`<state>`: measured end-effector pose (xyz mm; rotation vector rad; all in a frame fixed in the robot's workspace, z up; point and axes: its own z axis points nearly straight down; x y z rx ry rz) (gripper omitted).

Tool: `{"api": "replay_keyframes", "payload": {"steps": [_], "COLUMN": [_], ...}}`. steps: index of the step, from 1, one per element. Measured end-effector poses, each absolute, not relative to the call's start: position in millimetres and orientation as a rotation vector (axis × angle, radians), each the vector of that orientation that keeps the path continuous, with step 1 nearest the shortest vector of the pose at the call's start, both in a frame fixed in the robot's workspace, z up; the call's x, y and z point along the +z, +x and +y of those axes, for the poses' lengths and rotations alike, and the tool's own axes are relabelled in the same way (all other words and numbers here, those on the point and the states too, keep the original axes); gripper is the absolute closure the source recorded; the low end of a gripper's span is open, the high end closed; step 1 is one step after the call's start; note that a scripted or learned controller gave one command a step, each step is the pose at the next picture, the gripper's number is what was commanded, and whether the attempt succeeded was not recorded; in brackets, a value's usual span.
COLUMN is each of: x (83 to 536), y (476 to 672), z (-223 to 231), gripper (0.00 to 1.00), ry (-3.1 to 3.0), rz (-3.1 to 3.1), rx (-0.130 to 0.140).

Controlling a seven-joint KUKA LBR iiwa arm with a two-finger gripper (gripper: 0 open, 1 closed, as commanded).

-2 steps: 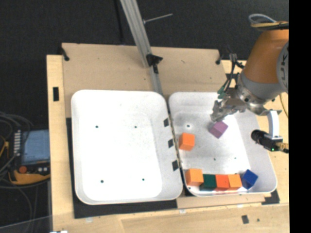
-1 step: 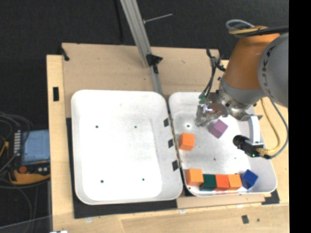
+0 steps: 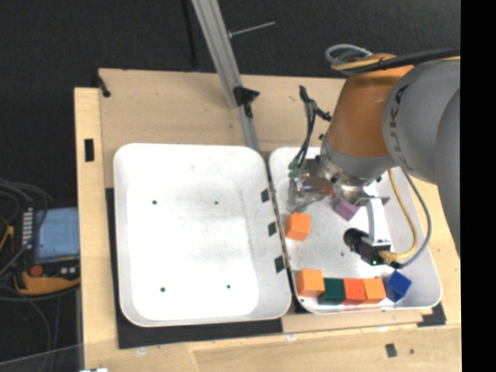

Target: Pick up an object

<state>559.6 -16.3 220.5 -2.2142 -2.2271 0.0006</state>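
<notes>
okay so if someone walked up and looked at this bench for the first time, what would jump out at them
Most likely the big grey arm with its orange band, reaching in from the right and hanging over the right bin. Next, the bright blocks there: one orange block lies alone near the bin's left wall, and a row of orange, green and blue blocks lines its near edge. The left bin beside it is plain white.

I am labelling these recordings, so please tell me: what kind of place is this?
Probably a robotics lab bench set up for grasping trials. A robot arm reaches over two white bins, small coloured blocks lie in the right bin, and cables with an electronic box sit beside the bench.
</notes>
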Motion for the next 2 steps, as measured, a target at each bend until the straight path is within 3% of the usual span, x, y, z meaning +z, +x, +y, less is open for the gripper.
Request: {"api": "replay_keyframes", "payload": {"steps": [2], "x": [221.7], "y": [528.9], "z": [91.1], "gripper": [1.0], "ry": [-2.211], "rz": [-2.228], "rx": [0.0]}}
